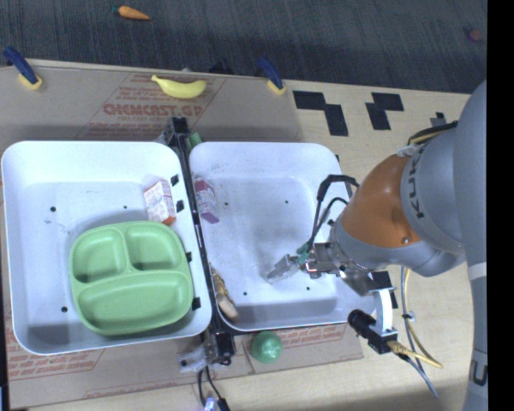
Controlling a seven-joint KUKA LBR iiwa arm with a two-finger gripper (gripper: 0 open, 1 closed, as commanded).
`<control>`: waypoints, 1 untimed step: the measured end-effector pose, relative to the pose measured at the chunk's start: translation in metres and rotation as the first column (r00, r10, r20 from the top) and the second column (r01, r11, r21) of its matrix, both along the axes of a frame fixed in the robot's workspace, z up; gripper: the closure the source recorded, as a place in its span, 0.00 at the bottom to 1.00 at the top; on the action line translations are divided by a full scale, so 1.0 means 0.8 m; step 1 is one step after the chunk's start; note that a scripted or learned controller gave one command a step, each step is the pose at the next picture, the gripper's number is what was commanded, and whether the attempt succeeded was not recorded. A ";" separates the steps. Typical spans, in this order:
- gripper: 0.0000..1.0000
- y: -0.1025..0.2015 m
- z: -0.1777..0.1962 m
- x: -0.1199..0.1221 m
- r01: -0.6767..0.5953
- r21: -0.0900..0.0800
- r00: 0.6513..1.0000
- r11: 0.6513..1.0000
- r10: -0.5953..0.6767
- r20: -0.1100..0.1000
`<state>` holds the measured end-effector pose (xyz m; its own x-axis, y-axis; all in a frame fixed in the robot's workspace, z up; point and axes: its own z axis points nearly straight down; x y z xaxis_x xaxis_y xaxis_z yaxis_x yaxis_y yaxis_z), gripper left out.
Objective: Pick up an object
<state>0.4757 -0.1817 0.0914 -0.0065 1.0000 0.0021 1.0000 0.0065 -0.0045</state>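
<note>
White plastic bins sit side by side on a cardboard-covered bench [265,118], and a grey arm [445,195] with an orange band reaches in from the right over the right bin [265,157]. Its gripper [284,268] hangs low over that bin's floor near the front wall, and whether the fingers are open or closed cannot be told; nothing is plainly seen between them. Left bin [34,169] holds a green tray [133,274] with three compartments, taking up much of its front half, with a small red-and-white carton [158,200] just behind it. Nearest candidates for a pick lie to the gripper's left along the divider between the bins: a small purple-and-white packet [206,199] against the right bin's left wall, toward the back, its long axis running roughly front to back, and a tan item [223,300] in the front left corner. Open white floor separates the gripper from both, so the reach appears unobstructed, though each sits tight against a wall. Outside the bins, a banana [180,86] rests on the cardboard behind them and a green ball [265,346] in front.
</note>
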 end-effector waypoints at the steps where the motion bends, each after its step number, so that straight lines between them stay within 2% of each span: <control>1: 0.00 0.032 0.000 0.062 -0.002 -0.001 1.000 1.000 0.002 0.001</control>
<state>0.5257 -0.1565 0.0916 -0.0086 1.0000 0.0007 1.0000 0.0086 -0.0031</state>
